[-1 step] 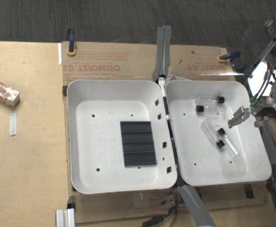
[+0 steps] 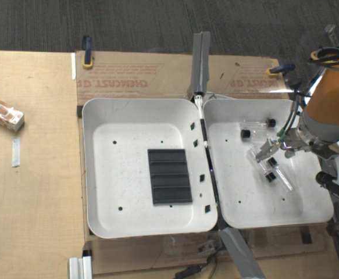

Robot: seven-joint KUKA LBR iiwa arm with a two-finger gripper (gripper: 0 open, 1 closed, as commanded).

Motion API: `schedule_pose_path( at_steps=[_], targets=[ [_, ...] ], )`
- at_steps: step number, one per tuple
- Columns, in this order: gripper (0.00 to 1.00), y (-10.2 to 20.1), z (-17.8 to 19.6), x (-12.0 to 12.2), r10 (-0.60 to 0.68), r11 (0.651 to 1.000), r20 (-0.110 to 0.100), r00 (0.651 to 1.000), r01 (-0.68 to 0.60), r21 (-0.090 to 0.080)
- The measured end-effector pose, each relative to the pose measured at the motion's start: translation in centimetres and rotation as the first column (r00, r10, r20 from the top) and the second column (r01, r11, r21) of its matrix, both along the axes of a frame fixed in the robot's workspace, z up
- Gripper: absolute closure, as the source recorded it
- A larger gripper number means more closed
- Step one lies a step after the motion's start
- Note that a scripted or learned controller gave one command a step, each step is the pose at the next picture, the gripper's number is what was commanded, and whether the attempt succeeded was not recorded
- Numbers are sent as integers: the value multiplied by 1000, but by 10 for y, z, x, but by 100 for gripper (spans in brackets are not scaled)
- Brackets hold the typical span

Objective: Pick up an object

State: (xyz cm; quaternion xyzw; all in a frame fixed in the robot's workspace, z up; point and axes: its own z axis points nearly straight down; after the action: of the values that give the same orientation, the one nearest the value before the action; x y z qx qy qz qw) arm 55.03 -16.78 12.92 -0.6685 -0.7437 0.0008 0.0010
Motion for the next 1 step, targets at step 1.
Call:
schedule_pose_path(
  at_steps=[1],
  targets=[
    [0,-43,-39,-52,31,1000,-2,1000,-31,4]
  ],
)
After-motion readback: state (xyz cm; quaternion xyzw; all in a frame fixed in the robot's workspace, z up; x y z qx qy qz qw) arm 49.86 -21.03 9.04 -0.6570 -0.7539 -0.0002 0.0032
